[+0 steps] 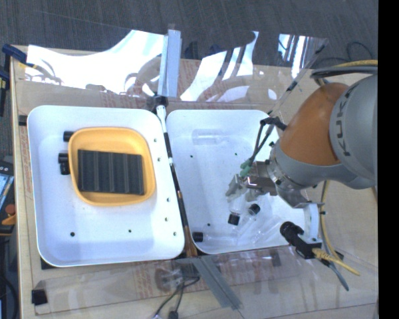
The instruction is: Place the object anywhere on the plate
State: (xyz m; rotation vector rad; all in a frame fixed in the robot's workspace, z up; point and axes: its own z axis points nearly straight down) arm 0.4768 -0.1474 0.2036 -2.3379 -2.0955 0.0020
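Two bins: shallow white plastic trays side by side on the bench, left bin (pixel 46 238) and right bin (pixel 206 151), touching along a dark centre seam.
Plate: yellow rounded-square plate (pixel 86 141) in the left bin, towards its far-left part, carrying a dark ribbed insert (pixel 112 171); flat and open from above, so a drop anywhere on it would count.
Arm: grey KUKA arm with orange band (pixel 312 135), reaching in from the right, wrist bent down over the near-right part of the right bin.
Gripper: two-finger gripper (pixel 246 191) low over the right bin floor, angled down and leftward, apparently positioned for a pick.
Jaws: too cluttered and small to judge; cannot tell how far open, nor whether anything is between them.
Object: probably the small clear item with a dark end (pixel 236 216) on the right bin floor, just beside and nearer than the gripper; identity uncertain, outline faint against the white.
Separation: object well apart from the plate, with the centre seam between.
Stage: grasp apparently in hand; carry leftward and release not yet done.
Risk: transparent thing, likely hard to seat squarely; slip possible.
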